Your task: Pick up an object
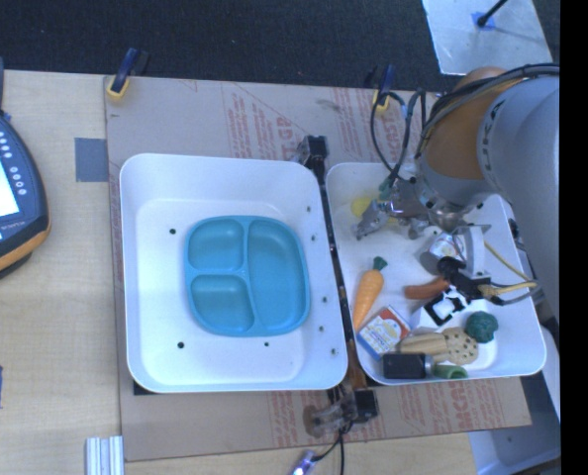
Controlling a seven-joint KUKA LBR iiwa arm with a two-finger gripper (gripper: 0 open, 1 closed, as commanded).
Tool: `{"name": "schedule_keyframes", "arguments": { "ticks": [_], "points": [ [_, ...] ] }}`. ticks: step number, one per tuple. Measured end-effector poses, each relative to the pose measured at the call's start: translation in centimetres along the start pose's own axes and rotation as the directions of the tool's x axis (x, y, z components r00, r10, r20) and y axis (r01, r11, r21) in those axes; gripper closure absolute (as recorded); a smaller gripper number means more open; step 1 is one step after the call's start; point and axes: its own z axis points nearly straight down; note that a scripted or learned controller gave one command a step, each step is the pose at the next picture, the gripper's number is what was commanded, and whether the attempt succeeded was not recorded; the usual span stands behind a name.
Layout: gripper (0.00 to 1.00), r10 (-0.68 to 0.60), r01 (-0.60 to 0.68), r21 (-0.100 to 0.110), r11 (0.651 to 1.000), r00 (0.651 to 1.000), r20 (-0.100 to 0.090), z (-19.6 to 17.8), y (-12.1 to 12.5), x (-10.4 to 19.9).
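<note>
We see the gripper low over the far part of the right bin, at the end of the grey arm that reaches in from the right. We cannot tell how its jaws stand, and we see nothing clamped between them. Just to its left a small yellow piece lies near the bin's far left corner. The other things to pick lie nearer to us in the same bin. A toy carrot lies along the left wall with its green tip pointing far. A small printed carton sits just right of the carrot's near end. An orange-red piece lies in the middle, and a green broccoli-like toy sits toward the right. A wooden spatula lies across the near side, with a black block against the near wall. In the left bin a blue divided plate lies flat in the middle. A handheld control pendant rests on the bench at the far left.
</note>
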Motion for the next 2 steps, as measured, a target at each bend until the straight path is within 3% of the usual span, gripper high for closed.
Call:
{"name": "schedule_keyframes", "arguments": {
  "ticks": [1,2],
  "points": [
    [0.0,-0.004,0.004,0.002,1.0,1.0,0.0,0.1,-7.8,0.2],
    [1.0,-0.007,0.007,0.002,1.0,1.0,0.002,-0.9,-7.7,0.1]
  ]
}}
